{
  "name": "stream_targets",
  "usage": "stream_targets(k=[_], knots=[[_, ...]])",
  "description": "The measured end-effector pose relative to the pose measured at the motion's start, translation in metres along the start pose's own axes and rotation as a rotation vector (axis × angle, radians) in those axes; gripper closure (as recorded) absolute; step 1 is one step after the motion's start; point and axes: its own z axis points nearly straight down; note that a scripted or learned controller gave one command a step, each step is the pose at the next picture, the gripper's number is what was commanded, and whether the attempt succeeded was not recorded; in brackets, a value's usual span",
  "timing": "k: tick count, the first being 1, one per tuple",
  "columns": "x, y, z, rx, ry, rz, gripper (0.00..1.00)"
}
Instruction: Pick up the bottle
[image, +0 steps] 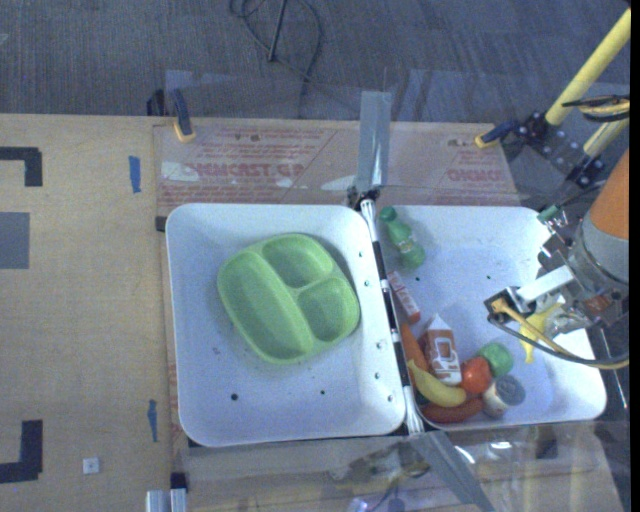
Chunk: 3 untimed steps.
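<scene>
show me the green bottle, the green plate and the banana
green bottle (403, 243), camera view, its body
green plate (264, 312), camera view, bare left compartment
banana (440, 386), camera view, its middle

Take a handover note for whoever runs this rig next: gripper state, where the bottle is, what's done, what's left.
Gripper: over the right side of the right bin, well apart from the bottle.
Bottle: green, lying in that bin's far left corner, along the divider.
Done: nothing yet; the bottle is ungrasped.
Left: cross the bin to the bottle, grip it, lift it.
Note: the banana and other food are piled at the near left, apart from the bottle.
</scene>
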Motion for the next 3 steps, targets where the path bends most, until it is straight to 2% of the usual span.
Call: stream_targets(k=[1, 2, 3], knots=[[0.001, -0.035, 0.011, 0.004, -0.002, 0.248, 1.0], [0.001, -0.025, 0.03, 0.004, -0.002, 0.285, 1.0], [0.001, -0.026, 0.021, 0.006, -0.005, 0.281, 1.0]])
